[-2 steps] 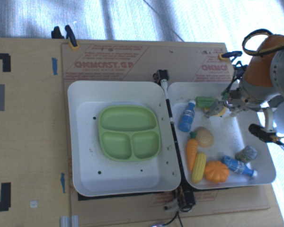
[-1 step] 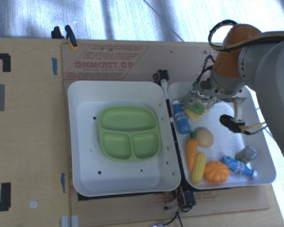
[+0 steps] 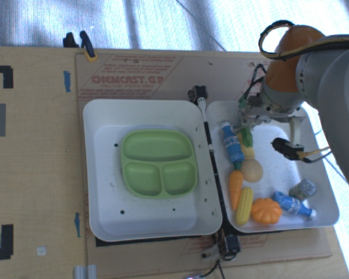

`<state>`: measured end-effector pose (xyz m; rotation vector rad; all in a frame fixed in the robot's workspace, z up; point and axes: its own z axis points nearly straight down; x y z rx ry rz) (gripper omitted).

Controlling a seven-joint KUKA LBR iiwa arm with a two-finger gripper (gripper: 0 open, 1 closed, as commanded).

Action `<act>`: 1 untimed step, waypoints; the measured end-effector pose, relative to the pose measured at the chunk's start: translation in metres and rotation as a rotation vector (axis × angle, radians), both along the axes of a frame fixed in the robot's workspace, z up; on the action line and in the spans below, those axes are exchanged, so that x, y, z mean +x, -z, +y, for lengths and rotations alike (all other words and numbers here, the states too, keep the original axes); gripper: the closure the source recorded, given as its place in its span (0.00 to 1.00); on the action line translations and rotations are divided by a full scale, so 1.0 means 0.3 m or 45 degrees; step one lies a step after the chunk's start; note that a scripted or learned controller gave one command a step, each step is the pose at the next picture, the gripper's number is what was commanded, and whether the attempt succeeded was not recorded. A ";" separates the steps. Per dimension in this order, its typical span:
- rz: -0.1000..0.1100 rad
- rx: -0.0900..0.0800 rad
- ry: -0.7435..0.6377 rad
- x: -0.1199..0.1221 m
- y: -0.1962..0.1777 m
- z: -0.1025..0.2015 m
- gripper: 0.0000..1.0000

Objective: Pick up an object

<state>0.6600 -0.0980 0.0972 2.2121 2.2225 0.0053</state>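
The right bin (image 3: 323,182) holds several toys. A blue bottle (image 3: 232,144) lies by its left wall, with a small green and yellow piece (image 3: 246,141) beside it. Below these sit a beige ball (image 3: 252,170), an orange carrot (image 3: 236,186), a yellow corn cob (image 3: 244,205), an orange pumpkin (image 3: 266,211), a second blue bottle (image 3: 292,204) and a grey lump (image 3: 303,187). My gripper (image 3: 245,125) hangs low over the bin's upper left, right above the green and yellow piece and next to the first blue bottle. The wrist hides its tips.
The left bin (image 3: 99,156) carries a green divided plate (image 3: 159,163). A black clamp (image 3: 197,93) sits at the top of the wall between the bins. The grey arm with its orange band (image 3: 294,63) covers the right bin's upper right corner. A black part (image 3: 285,147) juts out below the wrist.
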 end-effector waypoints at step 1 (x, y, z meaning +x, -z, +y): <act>0.009 0.004 0.003 -0.252 -0.294 0.152 1.00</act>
